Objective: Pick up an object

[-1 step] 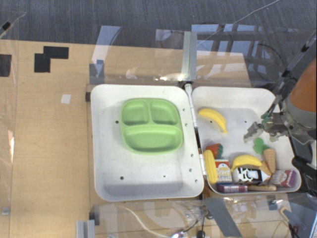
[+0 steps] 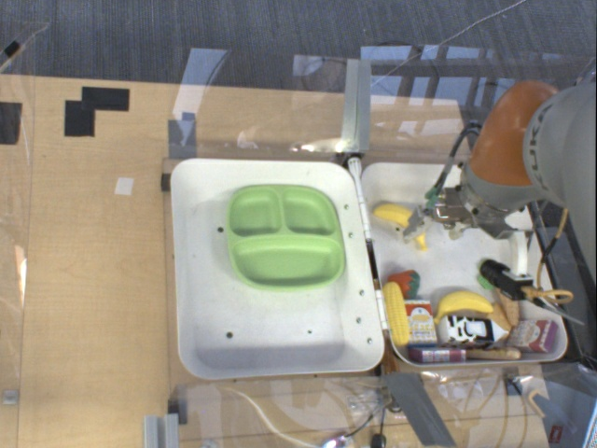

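**A:** Yellow curved piece, where does it lie?

**B:** On the white floor of the right bin, towards its far left corner, apart from the heap along the near wall.

**A:** And the gripper?

**B:** Low over the same bin, just to the right of the piece. I cannot tell whether the two touch, nor whether the gripper is clenched or released.

**A:** What is in the heap?

**B:** A corn cob against the left wall, a small carton beside it, and a second yellow fruit. The left bin bears a green divided plate.
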